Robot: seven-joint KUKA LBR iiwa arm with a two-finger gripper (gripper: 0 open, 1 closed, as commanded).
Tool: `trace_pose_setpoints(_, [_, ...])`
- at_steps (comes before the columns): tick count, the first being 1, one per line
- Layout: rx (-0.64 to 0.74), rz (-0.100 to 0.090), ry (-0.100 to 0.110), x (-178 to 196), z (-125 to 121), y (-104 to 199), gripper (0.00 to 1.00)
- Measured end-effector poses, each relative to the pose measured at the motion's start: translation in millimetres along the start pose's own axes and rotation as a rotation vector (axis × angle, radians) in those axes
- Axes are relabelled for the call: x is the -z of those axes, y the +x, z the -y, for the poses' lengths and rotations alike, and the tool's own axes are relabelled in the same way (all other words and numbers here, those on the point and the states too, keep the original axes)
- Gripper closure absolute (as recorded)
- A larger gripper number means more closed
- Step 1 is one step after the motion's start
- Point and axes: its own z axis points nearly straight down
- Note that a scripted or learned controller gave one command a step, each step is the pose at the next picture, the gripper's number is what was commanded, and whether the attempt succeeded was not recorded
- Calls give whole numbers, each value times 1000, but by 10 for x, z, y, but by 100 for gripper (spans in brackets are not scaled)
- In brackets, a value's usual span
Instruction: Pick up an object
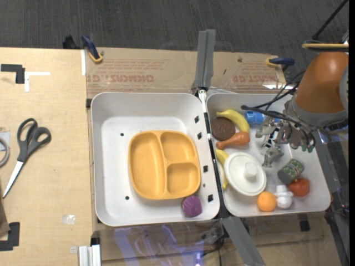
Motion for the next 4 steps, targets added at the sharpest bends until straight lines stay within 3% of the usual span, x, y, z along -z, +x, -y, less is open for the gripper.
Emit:
trace_pose_setpoints(1, [-24, 0, -1, -118, -694, -486, 0])
trace_pose_setpoints(2, [-228, 1, 0, -114, -739, -593, 0])
trace_pose_setpoints(3, [-306, -1, 0, -119, 202, -408, 0])
trace_pose_setpoints(4, [-302, 0, 1, -44, 183, -424, 100])
